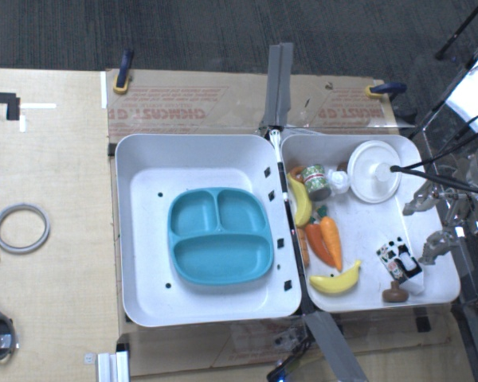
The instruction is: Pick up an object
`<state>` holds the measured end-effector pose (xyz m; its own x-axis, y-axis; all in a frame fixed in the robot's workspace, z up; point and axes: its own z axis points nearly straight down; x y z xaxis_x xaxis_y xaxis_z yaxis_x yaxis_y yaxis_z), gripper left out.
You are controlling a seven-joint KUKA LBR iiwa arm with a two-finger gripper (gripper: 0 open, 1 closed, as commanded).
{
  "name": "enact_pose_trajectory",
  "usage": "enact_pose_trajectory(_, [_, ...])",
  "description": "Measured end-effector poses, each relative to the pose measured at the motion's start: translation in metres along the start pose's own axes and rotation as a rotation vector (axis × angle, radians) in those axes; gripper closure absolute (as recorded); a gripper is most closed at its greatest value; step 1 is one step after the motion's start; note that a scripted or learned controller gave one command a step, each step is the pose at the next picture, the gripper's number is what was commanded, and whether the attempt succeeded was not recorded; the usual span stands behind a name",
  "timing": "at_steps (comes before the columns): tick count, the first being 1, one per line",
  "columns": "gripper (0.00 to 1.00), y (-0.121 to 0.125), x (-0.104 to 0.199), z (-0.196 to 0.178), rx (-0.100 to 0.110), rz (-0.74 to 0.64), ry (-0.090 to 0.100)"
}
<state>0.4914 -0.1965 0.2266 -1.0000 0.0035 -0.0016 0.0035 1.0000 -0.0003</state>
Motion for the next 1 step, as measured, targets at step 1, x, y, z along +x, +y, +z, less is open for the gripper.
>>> enact_pose_trajectory(1, [0.0,0.0393,-0.0262,0.1229,-0.001,-0.086,0.001])
